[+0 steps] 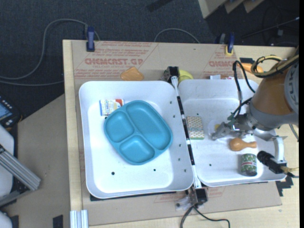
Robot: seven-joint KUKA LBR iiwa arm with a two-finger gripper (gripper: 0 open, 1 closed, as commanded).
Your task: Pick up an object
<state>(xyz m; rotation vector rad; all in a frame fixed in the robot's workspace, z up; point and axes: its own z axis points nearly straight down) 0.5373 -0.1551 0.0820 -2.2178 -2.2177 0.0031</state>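
- Landmark: the divider [184, 122] where the two white bins meet; every place below is given from it.
- Right bin [209, 96]: just right of the divider. It holds three loose candidates for the pick.
- Sponge-like block [194, 127]: speckled, lies flat and nearly touching the divider. That wall would likely crowd a finger coming down on that side.
- Orange piece [240, 144]: rounded, well right of the divider, just below the gripper. It has bare bin floor on its divider side, so by judgement it is the easiest target.
- Small can [248, 164]: green-labelled, farthest from the divider, near the bin's lower rim, with little room beyond it.
- Gripper [223, 128]: low over the right bin floor, between block and orange piece; nothing visible between its fingers. Whether they stand apart or together cannot be told.
- Left bin [95, 141]: left of the divider. It holds a blue compartment plate [137, 131] and, farther off, a small packet [110, 106].
- Open room: bare floor in the right bin's upper part, by the divider.
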